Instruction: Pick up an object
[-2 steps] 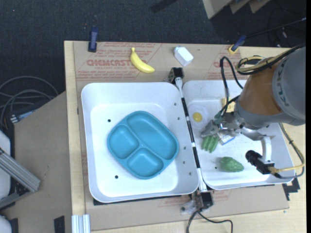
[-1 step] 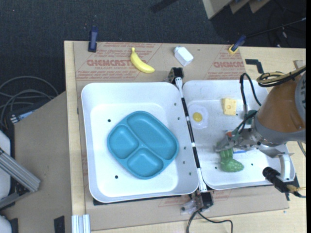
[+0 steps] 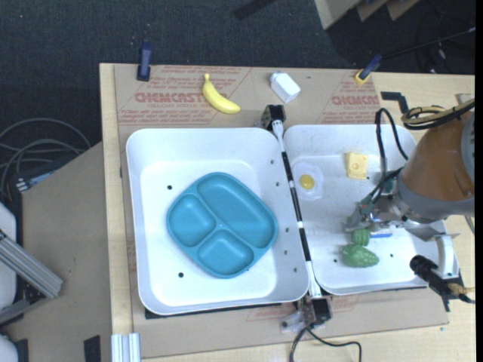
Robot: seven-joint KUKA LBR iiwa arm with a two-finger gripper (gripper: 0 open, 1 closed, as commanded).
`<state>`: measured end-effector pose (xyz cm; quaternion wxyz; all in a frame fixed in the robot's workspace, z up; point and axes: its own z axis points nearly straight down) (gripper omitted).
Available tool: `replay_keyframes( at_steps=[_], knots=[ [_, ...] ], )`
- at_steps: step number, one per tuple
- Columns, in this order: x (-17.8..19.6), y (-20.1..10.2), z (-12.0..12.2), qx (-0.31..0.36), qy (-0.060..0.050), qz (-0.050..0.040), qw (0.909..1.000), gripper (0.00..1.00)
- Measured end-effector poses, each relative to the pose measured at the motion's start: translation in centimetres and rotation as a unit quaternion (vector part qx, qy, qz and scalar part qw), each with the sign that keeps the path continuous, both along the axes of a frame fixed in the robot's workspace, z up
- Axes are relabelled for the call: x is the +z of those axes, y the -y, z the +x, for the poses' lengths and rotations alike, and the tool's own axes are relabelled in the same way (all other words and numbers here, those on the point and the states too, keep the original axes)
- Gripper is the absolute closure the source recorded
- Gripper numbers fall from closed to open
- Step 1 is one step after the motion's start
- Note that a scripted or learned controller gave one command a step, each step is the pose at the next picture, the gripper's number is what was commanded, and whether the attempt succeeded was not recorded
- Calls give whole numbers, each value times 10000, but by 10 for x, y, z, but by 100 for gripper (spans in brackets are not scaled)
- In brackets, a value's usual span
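A green object point(image 3: 360, 256) lies in the right bin point(image 3: 332, 277), near its front edge, with a second small green piece point(image 3: 361, 237) just behind it. The gripper point(image 3: 365, 221) hangs right over that piece (whether its fingers are spread or closed, I cannot tell). Farther back sit a yellow block point(image 3: 356, 165) and a yellow disc point(image 3: 306, 181); a blue tray point(image 3: 219, 223) lies in the left bin point(image 3: 143, 202)

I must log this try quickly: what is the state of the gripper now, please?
Gripper: low in the right bin, right above the green object; open or closed cannot be told, and no object is seen between its fingers.
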<state>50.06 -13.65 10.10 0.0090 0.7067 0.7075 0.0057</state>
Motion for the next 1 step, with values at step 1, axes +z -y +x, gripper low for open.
replay_keyframes(
  at_steps=[1],
  knots=[
    [84,-61,45,3,-97,26,10000,100]
  ],
)
